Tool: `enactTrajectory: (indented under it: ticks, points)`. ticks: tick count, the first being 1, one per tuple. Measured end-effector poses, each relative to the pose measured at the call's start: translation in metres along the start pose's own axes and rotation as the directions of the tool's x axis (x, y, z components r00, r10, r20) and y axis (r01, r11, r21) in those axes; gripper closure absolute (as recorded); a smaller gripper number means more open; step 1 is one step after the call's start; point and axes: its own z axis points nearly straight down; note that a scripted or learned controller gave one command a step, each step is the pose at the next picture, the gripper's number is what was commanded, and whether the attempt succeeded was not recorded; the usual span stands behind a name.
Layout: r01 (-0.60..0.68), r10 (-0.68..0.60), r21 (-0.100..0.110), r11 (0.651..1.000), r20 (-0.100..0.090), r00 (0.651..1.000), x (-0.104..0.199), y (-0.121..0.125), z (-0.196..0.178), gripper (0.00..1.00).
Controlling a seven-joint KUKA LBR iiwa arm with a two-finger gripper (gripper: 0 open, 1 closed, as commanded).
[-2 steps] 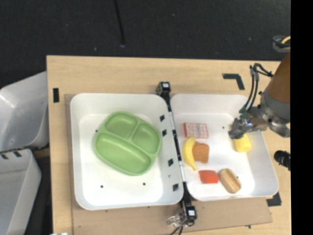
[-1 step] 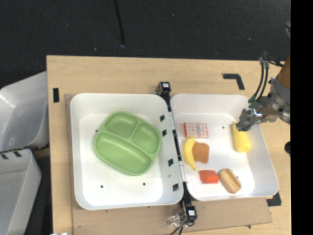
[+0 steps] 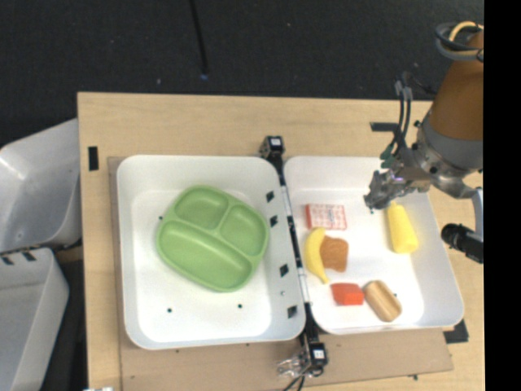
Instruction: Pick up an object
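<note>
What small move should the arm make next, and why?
Probably lower the gripper slightly toward the yellow cylinder. The gripper sits just beside the cylinder's upper end in the right bin, nothing shows between its fingers, and that object lies closest.

Yellow corn-like cylinder [image 3: 401,228] lies lengthwise in the right bin [image 3: 431,296], upper right part

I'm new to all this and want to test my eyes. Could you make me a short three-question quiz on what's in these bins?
1. True or false: the green plate lies in the same bin as the banana.
2. Which lies nearest the gripper: A banana, B yellow block, C red block?
3. Fill in: the divided plate is coloured ____.

Key: 1 false, it lies in the left bin; 2 B; 3 green.
</note>
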Motion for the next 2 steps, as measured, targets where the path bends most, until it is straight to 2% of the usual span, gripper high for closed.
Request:
enactTrajectory:
  ticks: [2]
  points:
    - [-0.001, 0.001, 0.0, 1.0, 0.001, 1.0, 0.093, 0.046, 0.003, 1.0]
